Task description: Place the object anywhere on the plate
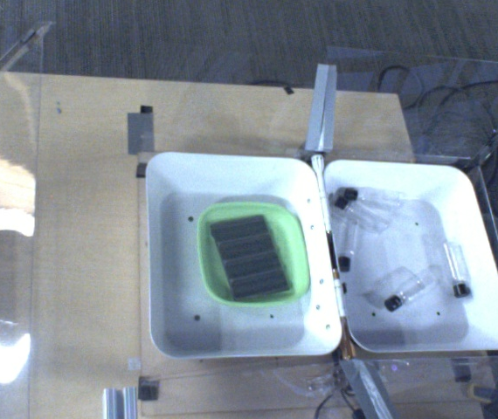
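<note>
A dark ridged block (pixel 248 257) already lay on the green plate (pixel 208 267) in the table's left bin (pixel 163 260); placing looked done. Gripper state: cannot tell.

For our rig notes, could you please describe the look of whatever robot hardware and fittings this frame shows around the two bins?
A grey metal bar rises from the seam between the two shallow white bins. Thin dark cables curl at upper right, beyond the bar, and grey struts with more wiring sit below the seam at the near edge.
</note>
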